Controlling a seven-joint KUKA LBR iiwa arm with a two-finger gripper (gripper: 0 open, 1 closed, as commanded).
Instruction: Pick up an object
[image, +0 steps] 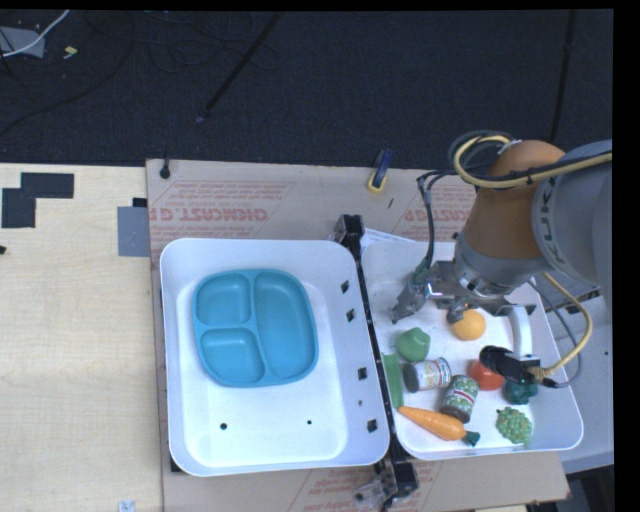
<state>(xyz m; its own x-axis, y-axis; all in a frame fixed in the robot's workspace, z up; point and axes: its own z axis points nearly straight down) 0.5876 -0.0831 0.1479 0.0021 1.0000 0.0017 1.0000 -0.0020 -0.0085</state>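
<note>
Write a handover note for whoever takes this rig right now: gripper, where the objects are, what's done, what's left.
Gripper: low in the right bin, near its upper left, just above the green vegetable. No object visibly held.
Objects: orange ball, jar, can and carrot all lie in the right bin. The left bin holds a blue divided plate.
Done: nothing lifted yet.
Left: grasp one object and lift it; the green vegetable is closest.

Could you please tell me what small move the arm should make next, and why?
Probably ease the tool toward the green toy, the nearest item, lying just below it in the view, in the right bin; I see nothing held yet.
</note>
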